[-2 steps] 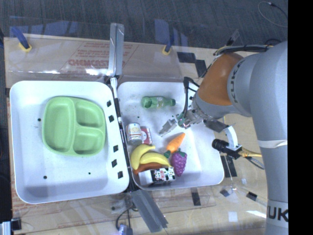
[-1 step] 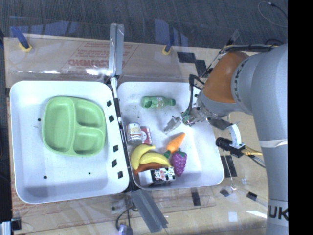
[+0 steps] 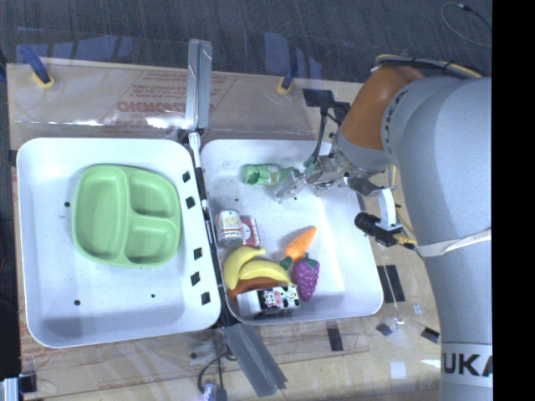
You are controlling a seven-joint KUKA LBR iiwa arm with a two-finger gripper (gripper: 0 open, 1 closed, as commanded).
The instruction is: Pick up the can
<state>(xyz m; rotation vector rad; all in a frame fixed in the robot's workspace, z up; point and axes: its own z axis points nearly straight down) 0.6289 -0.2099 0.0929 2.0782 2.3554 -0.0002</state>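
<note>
The can [image 3: 231,226] is a small silver tin with a red label, lying near the left wall of the right bin [image 3: 355,295]. My gripper [image 3: 292,185] is in the upper middle of that bin, up and to the right of the can and apart from it. It is right beside a green plastic bottle [image 3: 262,174] lying on its side. The grey arm with its orange band [image 3: 368,115] reaches in from the right.
Below the can lie a yellow banana [image 3: 249,267], a carrot [image 3: 300,242], purple grapes [image 3: 306,276] and a black-and-white carton [image 3: 275,300]. The left bin [image 3: 42,307] holds a green divided plate [image 3: 127,215]. A metal divider [image 3: 199,82] stands between the bins.
</note>
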